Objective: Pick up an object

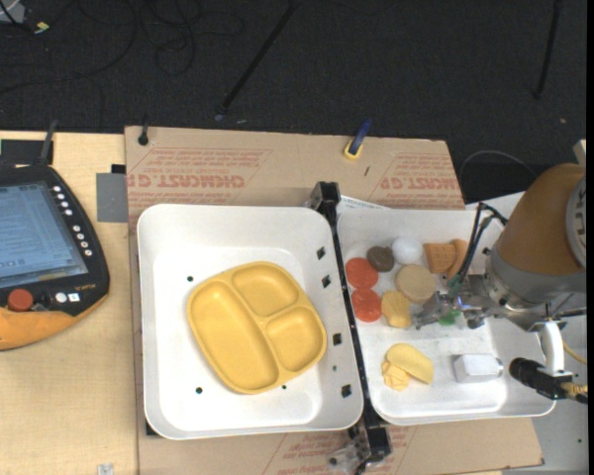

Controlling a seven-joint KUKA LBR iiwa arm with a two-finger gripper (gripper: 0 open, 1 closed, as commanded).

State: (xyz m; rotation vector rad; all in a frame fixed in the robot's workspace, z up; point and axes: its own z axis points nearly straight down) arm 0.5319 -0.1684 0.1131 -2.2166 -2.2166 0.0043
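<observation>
Objects for picking crowd the right bin (505, 396): red discs (362, 287), a tan round piece (414, 282), a yellow lump (407, 365). Low over the tan piece, the claw (444, 309) looks to be in its approach; I cannot tell its opening. Next comes a clean descent.

1. Light is even and fairly bright across the pale wooden bench (59, 394), falling from above; no hard-edged shadows show.
2. The two shallow white plastic bins, left (168, 265) and right (445, 404), are nearly washed out, their walls losing detail against their floors.
3. The yellow three-compartment plastic tray (255, 325) shows soft highlights on its ridges and a thin shadow beneath its lower edge.
4. The dark floor (277, 47) behind the bench is dim, its cables barely visible.
5. The picture is soft and slightly grainy; the small items beside the grey arm (535, 255) blur together.
6. The tablet screen (25, 231) glows pale blue, text illegible.
</observation>
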